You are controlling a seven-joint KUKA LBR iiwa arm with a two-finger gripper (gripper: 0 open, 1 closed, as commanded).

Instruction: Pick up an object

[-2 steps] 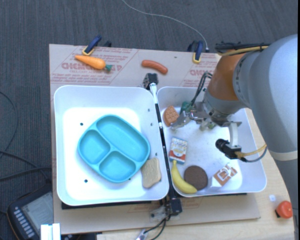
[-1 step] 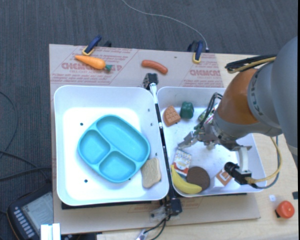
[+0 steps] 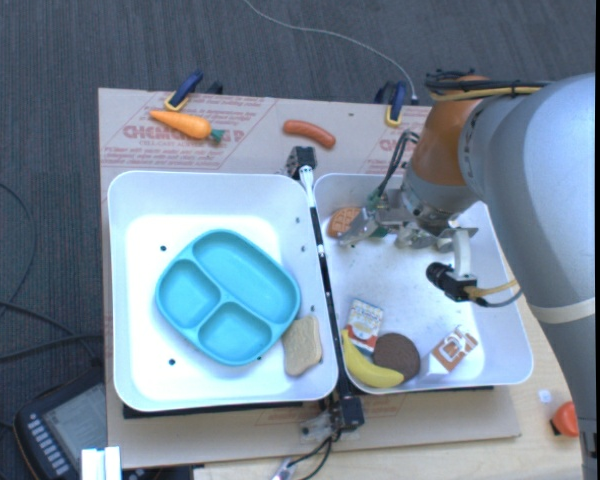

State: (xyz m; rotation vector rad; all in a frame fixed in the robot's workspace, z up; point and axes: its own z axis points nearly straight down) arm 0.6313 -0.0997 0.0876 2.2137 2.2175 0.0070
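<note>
A: Where is the arm reaching right now?

B: It is coming in from the right over the right bin [image 3: 500,363], and the tool [image 3: 358,230] is sitting low at that bin's upper left, beside the divider between the two bins.

A: Is the tool gripping anything?

B: A small brown-orange object [image 3: 344,218] is lying right at its tip, but I cannot tell whether it is between the fingers, and I cannot tell whether the tool is spread or pressed together.

A: What else is lying in that bin?

B: Along the near edge, a yellow banana [image 3: 368,370] is touching a dark brown round piece [image 3: 397,354], with a small printed packet [image 3: 365,317] just above them and a red-and-white box [image 3: 455,348] to the right.

A: And the left bin [image 3: 125,268]?

B: A blue divided plate [image 3: 227,295] is resting in the middle, and a slice of bread [image 3: 303,345] is leaning at its lower right.

A: Anything outside the bins?

B: On the tabletop [image 3: 250,128] behind them, a toy carrot [image 3: 183,124] and a sausage [image 3: 309,133] are lying well apart.
</note>
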